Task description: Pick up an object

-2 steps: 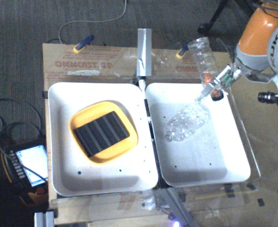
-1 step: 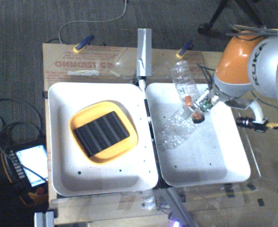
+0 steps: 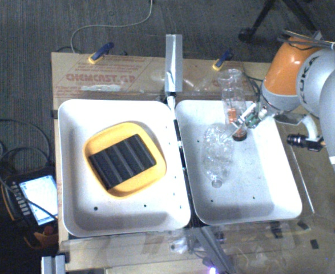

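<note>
Camera view reads "CHEMCAST" in faded red on the cardboard (image 3: 116, 76) behind the two bins. A crushed clear bottle (image 3: 217, 153) lies in the right bin (image 3: 270, 201), its cap end toward the near side, with bare floor on its right and near sides. The gripper (image 3: 239, 131) hangs just beside the bottle's far end; whether it is clenched or released cannot be told. Another clear bottle (image 3: 232, 93) stands at the far rim. A yellow tray (image 3: 124, 158) with a black ribbed insert fills the left bin (image 3: 76, 210).
</note>
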### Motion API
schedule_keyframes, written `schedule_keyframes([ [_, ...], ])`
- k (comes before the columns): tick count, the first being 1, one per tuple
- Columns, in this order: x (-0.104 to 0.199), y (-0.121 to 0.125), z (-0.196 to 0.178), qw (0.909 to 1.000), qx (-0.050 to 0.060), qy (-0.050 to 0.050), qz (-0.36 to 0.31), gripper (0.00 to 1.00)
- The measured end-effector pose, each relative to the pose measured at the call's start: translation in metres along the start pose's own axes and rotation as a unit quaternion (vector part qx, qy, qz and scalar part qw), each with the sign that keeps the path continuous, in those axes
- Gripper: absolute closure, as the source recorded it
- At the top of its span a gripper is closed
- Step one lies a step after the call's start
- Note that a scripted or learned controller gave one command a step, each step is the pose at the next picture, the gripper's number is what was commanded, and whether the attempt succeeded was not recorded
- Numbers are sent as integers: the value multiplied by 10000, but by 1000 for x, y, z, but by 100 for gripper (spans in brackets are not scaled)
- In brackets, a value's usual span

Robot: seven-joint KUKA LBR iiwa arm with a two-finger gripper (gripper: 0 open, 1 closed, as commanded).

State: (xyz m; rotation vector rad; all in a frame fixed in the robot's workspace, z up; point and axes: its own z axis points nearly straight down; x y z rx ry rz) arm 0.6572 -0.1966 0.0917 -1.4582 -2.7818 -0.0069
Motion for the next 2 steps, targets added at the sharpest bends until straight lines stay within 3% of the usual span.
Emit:
schedule_keyframes([
  [1, 1, 2, -10, 10000, -14, 0, -8, 100],
  [2, 46, 47, -92, 9998, 4, -17, -196, 100],
])
